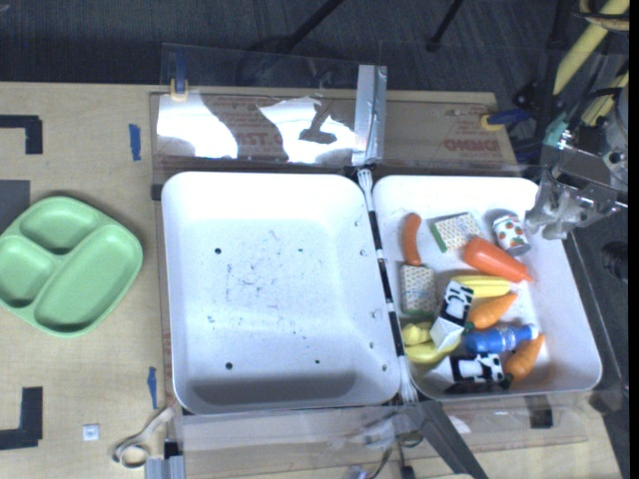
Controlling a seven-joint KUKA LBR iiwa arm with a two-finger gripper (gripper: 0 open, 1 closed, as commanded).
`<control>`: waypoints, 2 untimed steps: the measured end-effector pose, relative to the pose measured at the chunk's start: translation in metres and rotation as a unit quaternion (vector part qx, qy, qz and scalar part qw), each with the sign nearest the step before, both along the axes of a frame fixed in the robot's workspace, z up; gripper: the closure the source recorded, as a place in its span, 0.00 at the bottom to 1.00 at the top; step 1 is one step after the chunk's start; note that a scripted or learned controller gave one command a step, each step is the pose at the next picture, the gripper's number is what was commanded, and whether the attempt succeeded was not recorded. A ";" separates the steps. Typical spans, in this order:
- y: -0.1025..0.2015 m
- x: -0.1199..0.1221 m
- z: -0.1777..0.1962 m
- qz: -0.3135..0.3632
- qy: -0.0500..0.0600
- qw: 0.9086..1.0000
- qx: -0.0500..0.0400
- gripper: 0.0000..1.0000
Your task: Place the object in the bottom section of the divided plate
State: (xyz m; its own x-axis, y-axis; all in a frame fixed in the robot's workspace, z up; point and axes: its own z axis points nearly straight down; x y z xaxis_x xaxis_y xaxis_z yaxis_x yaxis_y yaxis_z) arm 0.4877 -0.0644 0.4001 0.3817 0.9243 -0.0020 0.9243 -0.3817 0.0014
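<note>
The green divided plate [66, 264] lies on the bench at the far left, outside the bins. It has two small sections at its upper left and one large section [88, 273] at its lower right, all bare. My gripper [555, 218] hangs over the upper right rim of the right bin [581, 339], just right of a white spotted ball [509, 231]. I see nothing held in it. An orange carrot [494, 257] lies just below and to the left of the gripper.
The right bin holds several toys: an orange sausage [411, 238], a cracker [417, 287], a banana [487, 286], a blue bottle [494, 339] and cow-patterned pieces [457, 303]. The left bin [200, 218] lies between it and the plate. A metal divider post [368, 113] stands behind the bins.
</note>
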 end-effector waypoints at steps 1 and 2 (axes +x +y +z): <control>0.081 -0.008 -0.051 -0.135 0.002 0.991 0.001 1.00; 0.025 -0.008 -0.092 -0.187 0.001 0.982 0.001 1.00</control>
